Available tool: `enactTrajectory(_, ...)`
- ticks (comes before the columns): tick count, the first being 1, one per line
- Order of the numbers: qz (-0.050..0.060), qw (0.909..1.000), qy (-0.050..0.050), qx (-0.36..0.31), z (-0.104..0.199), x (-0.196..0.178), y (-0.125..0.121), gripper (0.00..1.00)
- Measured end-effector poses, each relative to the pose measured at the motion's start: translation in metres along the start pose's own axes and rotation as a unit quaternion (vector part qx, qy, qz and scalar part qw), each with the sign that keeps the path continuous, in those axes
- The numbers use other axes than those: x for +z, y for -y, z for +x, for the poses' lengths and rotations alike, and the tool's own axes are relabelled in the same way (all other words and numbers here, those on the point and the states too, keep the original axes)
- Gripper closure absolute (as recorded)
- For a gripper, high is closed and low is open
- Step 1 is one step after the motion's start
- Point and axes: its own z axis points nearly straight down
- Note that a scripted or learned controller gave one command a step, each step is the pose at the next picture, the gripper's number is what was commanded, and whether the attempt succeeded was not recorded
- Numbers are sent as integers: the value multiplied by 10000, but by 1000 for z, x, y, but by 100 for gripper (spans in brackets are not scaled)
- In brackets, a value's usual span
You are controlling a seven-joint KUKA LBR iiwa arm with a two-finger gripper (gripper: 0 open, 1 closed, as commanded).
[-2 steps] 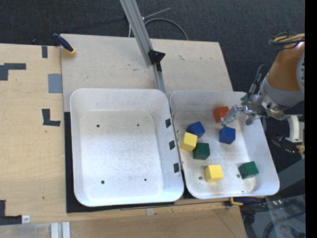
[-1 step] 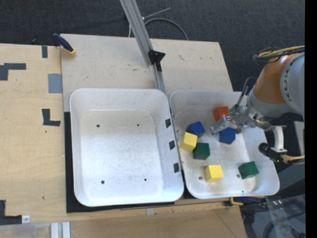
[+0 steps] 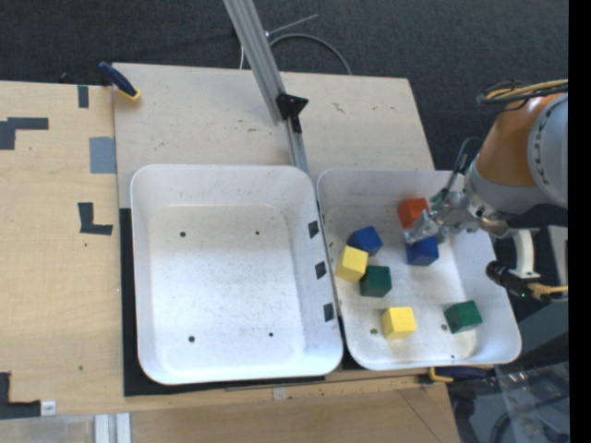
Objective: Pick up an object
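- Seven blocks lie in the right bin; the left bin sits beside it on the counter.
- The claw hangs low over the right bin, between the orange block and a blue block.
- Whether the claw is spread or pinching anything cannot be told.
- Another blue block, two yellow blocks and two green blocks rest apart from it.
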Motion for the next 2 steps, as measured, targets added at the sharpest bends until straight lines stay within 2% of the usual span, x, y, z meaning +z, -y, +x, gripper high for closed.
enactTrajectory(2,-28,10000,9,4,4,-96,-5,100)
